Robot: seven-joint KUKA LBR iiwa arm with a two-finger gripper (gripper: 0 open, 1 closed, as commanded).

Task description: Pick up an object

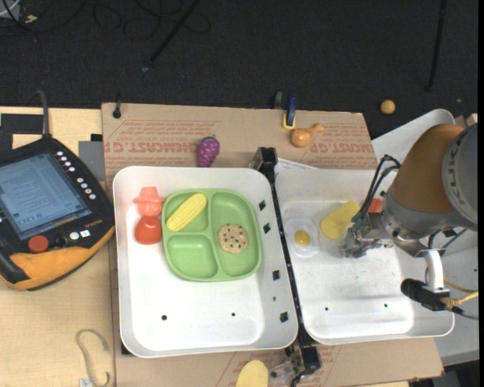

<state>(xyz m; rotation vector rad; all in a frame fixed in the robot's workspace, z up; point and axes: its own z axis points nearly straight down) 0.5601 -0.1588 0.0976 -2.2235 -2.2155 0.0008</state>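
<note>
A cardboard-covered surface (226,135) carries two white bins. In the right bin (363,313), the tool (360,242) sits low near the far edge, just beside a yellow piece (335,220); whether it is open or closed I cannot tell. This looks like the approach-and-grasp step; next it would need to close on the piece and lift.

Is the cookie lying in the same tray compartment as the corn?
No, the cookie lies in the green tray's right compartment, while the corn lies in the upper left one.
</note>
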